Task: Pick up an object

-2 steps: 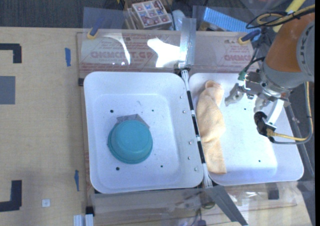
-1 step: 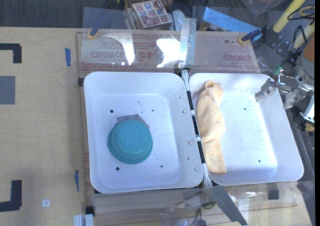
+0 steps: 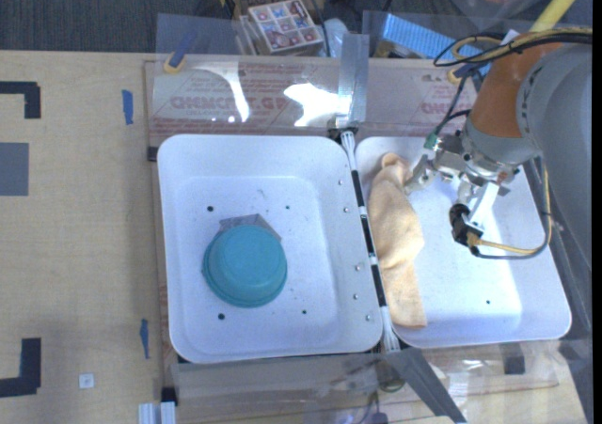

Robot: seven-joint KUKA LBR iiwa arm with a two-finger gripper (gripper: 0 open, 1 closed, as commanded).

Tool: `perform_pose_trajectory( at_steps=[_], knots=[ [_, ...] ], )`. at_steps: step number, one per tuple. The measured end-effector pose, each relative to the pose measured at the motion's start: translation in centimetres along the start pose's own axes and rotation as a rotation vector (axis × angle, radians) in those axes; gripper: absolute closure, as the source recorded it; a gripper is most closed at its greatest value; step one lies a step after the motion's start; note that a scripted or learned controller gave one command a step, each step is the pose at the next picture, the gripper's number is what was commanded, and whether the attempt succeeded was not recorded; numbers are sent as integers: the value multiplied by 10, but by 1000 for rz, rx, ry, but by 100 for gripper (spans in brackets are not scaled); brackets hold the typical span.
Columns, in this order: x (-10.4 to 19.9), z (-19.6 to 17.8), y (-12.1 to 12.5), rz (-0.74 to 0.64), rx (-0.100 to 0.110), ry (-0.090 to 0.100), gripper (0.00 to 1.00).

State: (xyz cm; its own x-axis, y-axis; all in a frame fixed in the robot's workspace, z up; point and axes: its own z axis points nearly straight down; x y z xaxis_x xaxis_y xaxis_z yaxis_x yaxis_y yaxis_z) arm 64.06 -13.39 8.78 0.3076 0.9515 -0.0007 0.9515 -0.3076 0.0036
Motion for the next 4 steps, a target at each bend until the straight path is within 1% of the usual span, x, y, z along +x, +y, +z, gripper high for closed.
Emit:
perform_pose_trajectory(
  at_steps=[1, 2, 3, 4],
  knots=[
    [-39, -128, -16, -100, 1, 0, 0],
    [4, -13, -9, -203, 4, 1, 0],
    [-69, -46, -14, -214, 1, 0, 0],
    [8, 1, 15, -325, -3, 0, 0]
  ],
)
